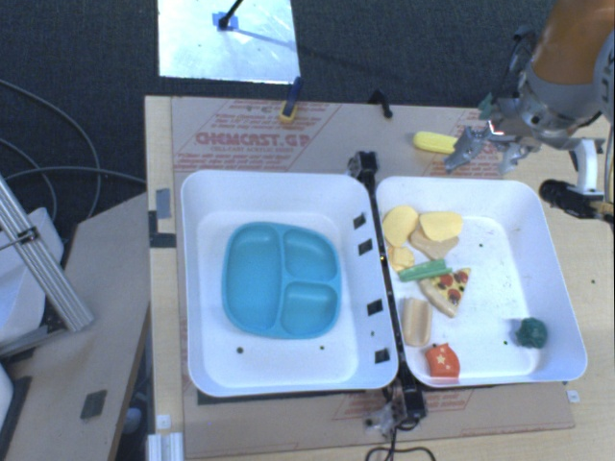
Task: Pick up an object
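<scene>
The hand (478, 148) hangs above the right bin's (538, 200) far rim, near a yellow toy (434, 142) on the bench

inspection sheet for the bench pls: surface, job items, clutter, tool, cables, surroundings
Surface: brown bench board with printed lettering, bearing a left white bin and a right white bin side by side.
Job's things: right bin holds yellow pieces, a green stick, a pizza slice, a beige piece, a red-orange item and a dark green lump. Left bin holds a blue divided tray.
Clutter: yellow item on the board behind the right bin.
Grippers: tool above the board past the right bin's far rim, nothing between its fingers.
Cables: grey cables on the dark floor at left.
Surroundings: shiny square plate on the floor.
</scene>
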`<state>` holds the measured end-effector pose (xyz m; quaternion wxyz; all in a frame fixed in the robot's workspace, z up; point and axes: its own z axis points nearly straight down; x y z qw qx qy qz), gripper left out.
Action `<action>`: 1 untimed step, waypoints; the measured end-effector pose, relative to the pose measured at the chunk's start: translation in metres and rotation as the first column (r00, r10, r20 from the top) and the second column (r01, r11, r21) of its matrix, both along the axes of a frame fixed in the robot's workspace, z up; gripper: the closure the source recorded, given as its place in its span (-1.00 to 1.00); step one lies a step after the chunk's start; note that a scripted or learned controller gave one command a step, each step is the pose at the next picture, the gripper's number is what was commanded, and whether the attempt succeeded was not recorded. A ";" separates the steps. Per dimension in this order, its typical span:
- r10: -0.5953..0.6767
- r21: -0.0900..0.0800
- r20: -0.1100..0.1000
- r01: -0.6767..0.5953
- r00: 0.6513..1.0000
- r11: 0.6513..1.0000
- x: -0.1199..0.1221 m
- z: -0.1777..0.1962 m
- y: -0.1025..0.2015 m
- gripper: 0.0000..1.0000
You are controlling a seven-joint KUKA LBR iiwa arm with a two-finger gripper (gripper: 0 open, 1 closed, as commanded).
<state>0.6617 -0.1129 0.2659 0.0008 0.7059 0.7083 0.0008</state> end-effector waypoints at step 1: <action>-0.004 0.000 -0.007 0.004 1.000 1.000 -0.007 -0.104 -0.027 -1.00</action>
